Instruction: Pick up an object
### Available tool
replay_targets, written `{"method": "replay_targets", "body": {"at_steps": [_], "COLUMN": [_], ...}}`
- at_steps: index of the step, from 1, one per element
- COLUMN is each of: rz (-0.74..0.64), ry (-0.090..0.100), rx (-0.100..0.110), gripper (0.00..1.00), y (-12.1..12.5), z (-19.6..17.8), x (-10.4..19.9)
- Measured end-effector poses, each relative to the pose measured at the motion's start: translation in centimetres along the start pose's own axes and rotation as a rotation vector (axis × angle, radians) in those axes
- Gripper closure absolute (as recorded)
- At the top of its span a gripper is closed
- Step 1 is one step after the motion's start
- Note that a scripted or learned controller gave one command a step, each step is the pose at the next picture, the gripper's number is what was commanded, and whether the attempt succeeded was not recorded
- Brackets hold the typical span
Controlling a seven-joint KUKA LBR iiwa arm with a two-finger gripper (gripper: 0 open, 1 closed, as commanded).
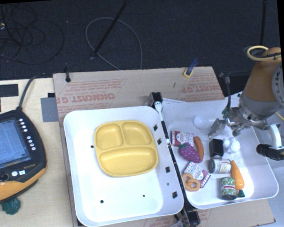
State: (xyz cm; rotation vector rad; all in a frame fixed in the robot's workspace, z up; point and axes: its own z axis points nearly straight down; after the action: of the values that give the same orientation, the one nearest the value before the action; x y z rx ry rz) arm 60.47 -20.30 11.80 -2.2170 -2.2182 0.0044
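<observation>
Two bins for you: the left bin [84, 189] holds a yellow divided plate [126, 148], the right bin [267, 186] crowded toys including a black block [216, 147] just below the gripper [225, 126], finger state untellable, so a descent risks pinching neighbours or glancing off.

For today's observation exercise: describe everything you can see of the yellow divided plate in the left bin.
The yellow divided plate looks like matte plastic, a rounded rectangle with three compartments: two smaller ones along its far side and one wide one nearer the camera. It lies flat and upright on the floor of the left white bin, towards the far side. Nothing sits in it, and it touches nothing but the bin floor.
</observation>
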Motion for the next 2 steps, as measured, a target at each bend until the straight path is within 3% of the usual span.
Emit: {"method": "replay_targets", "body": {"at_steps": [1, 2], "rz": [0.003, 0.003], "ry": [-0.002, 0.000], "rx": [-0.003, -0.006], "gripper": [0.00, 0.00], "y": [-3.0, -9.5], "z": [3.1, 3.1], "x": [2.3, 5.0]}}
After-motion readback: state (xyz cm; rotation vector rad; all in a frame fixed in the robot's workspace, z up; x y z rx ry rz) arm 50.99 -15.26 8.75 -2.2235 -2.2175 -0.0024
